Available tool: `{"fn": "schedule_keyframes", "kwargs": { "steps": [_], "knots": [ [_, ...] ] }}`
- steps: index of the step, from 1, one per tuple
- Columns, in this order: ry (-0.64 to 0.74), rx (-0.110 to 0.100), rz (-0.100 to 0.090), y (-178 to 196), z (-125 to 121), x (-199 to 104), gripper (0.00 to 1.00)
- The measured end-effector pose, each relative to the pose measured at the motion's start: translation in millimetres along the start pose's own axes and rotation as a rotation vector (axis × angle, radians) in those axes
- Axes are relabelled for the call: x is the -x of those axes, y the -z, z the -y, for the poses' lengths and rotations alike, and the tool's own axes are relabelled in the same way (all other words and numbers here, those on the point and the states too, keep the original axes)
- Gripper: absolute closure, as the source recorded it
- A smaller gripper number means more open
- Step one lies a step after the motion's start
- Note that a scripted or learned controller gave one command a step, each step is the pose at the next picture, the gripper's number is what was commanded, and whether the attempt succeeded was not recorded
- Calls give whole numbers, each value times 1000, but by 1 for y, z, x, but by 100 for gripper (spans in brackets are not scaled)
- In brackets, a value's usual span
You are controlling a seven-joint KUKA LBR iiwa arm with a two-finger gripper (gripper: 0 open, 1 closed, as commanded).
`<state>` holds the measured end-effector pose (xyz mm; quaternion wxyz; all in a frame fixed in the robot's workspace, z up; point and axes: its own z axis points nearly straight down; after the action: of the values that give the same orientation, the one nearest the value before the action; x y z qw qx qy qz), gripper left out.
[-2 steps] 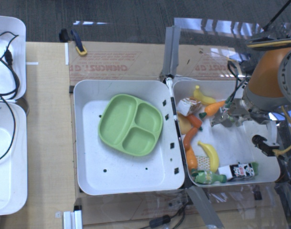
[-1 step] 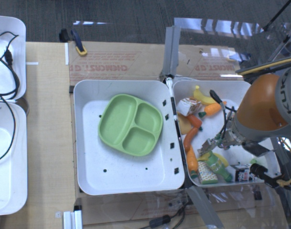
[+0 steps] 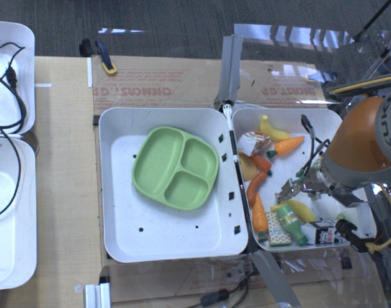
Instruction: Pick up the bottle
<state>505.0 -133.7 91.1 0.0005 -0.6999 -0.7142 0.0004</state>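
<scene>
The arm [image 3: 359,147] enters from the right, its orange band above the right bin [image 3: 330,117], and bends down and leftward so that the wrist hangs over the middle of that bin. The gripper [image 3: 290,191] sits low over the clutter, just above the bottle; whether its fingers are apart or together cannot be made out.

The bottle [image 3: 291,222] is green with a yellowish cap end and lies on its side near the front wall of the right bin, tilted toward the lower right. A yellow piece [image 3: 302,209] lies just beside it on the right, and a small dark packet [image 3: 325,235] lies near the front edge; its label print is too small to read. A patterned green-and-yellow block [image 3: 279,236] touches the bottle's left side.

Further left in the same bin lie several orange carrot-like pieces [image 3: 256,185], a banana [image 3: 273,130] at the back and a white wrapped item [image 3: 250,143].

The left bin [image 3: 118,236] holds a green divided plate [image 3: 176,167] with three compartments.

Behind the bins, the brown cardboard sheet [image 3: 150,85] carries red printing seen upside down; the lettering is not clearly readable.
</scene>
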Motion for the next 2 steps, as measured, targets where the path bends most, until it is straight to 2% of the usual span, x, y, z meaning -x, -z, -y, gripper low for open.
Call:
{"fn": "schedule_keyframes", "kwargs": {
  "steps": [1,2],
  "knots": [
    [-207,-1,-1,0,28,0,0],
    [-210,0,-1,9,27,1,100]
  ]
}}
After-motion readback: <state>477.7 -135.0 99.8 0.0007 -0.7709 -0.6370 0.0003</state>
